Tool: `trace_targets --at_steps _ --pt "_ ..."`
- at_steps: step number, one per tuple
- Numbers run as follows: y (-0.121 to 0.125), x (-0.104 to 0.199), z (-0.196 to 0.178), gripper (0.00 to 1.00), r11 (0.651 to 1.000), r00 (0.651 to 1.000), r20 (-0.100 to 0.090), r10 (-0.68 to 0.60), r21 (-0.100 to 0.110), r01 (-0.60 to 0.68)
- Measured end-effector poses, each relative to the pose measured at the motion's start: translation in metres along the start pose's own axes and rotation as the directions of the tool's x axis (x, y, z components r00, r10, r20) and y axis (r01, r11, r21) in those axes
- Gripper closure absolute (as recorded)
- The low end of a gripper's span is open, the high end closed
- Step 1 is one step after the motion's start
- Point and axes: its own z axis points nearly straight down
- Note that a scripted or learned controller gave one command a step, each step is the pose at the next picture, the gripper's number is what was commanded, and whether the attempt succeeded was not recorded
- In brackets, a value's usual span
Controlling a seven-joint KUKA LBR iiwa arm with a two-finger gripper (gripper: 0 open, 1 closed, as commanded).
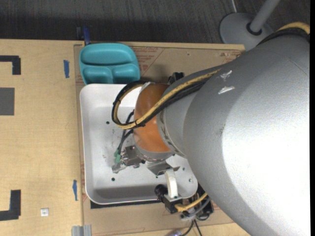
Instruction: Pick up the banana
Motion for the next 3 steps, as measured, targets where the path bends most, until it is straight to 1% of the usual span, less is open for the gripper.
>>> trace_targets --at_steps 1,2,3 --pt "0.003 0.013 -0.032 0.0 0.978 0.978 0.0 0.208 0.0 -0.208" --pt "0.004 0.021 -0.035 0.0 0.956 0.956 0.001 0.292 0.001 -0.292" --pt "0.003 0.02 -0.01 0.0 0.789 0.789 0.003 0.615 0.004 -0.615"
